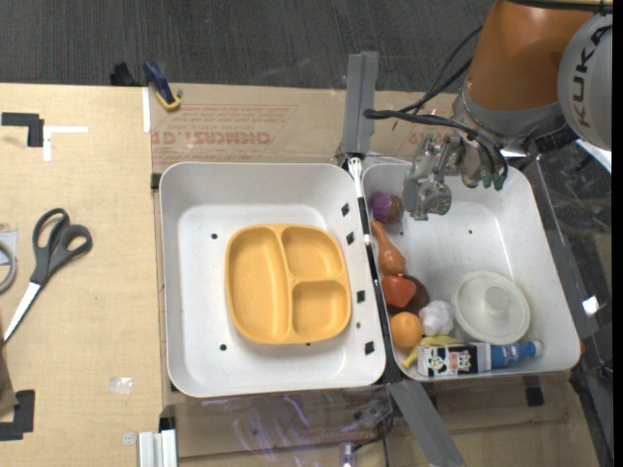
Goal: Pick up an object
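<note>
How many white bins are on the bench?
2. The left shallow white bin holds a yellow divided plate. The right shallow white bin holds toy food, beneath the gripper.

Scissors (51,251) lie on the wooden bench (78,339), left of 2 bins.

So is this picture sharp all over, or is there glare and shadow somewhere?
In the camera view the yellow tray and scissors look crisp; the white bins are bright but keep their detail; the gripper looks slightly soft and casts little shadow; the floor beyond the bench is dark.
</note>
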`<state>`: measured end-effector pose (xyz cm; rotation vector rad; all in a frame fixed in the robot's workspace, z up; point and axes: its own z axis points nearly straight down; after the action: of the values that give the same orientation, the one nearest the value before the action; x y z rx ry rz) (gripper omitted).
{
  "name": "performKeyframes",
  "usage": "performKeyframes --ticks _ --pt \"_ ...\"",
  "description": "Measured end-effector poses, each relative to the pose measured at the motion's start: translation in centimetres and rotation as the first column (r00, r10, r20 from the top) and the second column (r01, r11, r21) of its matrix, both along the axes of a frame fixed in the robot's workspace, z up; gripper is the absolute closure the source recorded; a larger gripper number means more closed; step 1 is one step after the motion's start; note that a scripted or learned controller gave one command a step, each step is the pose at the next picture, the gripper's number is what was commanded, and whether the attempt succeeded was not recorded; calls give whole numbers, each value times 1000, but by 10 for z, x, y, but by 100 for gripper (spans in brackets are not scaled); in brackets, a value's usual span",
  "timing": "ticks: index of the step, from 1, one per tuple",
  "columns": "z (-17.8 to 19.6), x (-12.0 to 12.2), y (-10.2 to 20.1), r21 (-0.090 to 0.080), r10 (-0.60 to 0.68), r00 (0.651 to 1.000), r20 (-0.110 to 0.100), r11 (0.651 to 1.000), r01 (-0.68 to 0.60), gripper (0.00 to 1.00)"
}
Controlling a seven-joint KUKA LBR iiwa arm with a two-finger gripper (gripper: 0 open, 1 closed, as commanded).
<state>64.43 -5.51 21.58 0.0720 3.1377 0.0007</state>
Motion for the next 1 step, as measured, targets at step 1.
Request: performKeyframes --ticks 1 --pt "41 12 -5 0 -118 993 2 993 118 100"
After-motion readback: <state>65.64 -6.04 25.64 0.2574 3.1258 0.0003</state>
